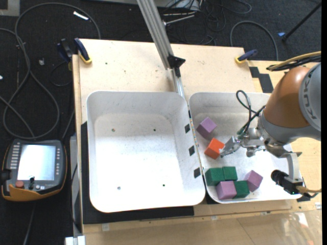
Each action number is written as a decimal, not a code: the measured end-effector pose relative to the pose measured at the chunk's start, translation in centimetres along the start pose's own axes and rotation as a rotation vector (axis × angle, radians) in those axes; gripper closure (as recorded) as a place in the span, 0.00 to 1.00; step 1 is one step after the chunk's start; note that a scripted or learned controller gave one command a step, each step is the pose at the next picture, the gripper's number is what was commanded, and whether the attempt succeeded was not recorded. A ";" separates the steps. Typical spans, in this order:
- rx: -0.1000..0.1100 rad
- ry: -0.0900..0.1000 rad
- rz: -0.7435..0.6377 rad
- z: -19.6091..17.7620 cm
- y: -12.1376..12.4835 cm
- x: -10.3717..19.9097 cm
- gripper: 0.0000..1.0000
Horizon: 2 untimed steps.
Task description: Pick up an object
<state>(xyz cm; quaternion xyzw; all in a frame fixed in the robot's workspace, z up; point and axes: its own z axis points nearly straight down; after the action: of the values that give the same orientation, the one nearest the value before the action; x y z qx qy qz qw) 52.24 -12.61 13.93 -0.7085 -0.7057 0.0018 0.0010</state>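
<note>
We see the gripper [236,145] low over the right-hand shallow white bin [225,102], just beside the small orange block [214,148]; whether it is spread or pressed together we cannot tell. The grey arm with its orange band [288,103] reaches in from the right, bent down over the bin. A purple block [207,127] lies above the orange one. Two green blocks [220,174] and two more purple blocks [226,189] cluster near the front wall. The left white bin [97,106] sits alongside on the tabletop [127,65].
</note>
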 end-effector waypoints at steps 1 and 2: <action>-0.025 -0.003 -0.003 2.1 3.7 -1.5 0.00; -0.006 -0.002 -0.001 4.4 5.1 -5.6 0.00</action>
<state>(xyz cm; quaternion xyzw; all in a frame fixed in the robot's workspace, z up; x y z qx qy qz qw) 57.34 -18.20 9.48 -0.7081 -0.7061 0.0003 -0.0019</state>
